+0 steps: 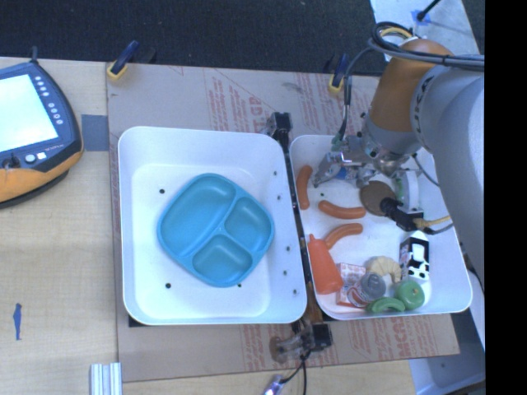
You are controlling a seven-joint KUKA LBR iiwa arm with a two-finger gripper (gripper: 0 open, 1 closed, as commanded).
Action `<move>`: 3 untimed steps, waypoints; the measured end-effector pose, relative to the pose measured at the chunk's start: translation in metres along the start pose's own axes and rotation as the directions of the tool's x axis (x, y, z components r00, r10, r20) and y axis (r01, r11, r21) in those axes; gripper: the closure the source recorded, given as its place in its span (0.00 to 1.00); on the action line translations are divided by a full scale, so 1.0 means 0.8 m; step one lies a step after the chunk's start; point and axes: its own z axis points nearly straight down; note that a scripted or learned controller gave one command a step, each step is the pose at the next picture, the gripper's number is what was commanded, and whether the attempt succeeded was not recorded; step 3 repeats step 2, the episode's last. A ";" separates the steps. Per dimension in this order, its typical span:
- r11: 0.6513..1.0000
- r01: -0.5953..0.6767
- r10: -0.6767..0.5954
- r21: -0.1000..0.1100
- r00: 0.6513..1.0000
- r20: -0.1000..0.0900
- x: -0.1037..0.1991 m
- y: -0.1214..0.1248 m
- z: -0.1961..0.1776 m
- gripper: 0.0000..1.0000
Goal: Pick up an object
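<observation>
A: The claw (346, 167) hangs low over the far end of the right bin (457, 303), under the grey wrist with the orange band. Can you tell whether it has anything?

B: I see nothing between its parts. As to how wide it stands, I cannot tell; the metalwork there is a tangle from this angle.

A: What is within its reach, then?

B: Three sausages. One sausage (304, 186) lies against the bin's left wall, just left of the claw, with its long axis running toward and away from the camera. A second sausage (341, 211) lies just on the near side of the claw, long axis across the bin. A third sausage (342, 234) sits a little nearer the camera again, slightly curved and slanted.

A: So which would you go for?

B: The second, I judge. It lies almost beneath the claw, a short way toward the camera, and it has bare floor around it. The closing direction should run across its short side, so toward and away from the camera.

A: And the rest of the bin?

B: An orange piece (322, 268), a green ring (387, 304) and a black-and-white toy (417, 257) crowd the near end, well apart from the claw. The left bin (140, 303) on the desk (58, 286) carries a blue divided plate (216, 230).
</observation>
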 end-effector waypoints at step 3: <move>1.000 0.001 -0.001 0.000 1.000 0.000 0.003 0.000 0.000 0.00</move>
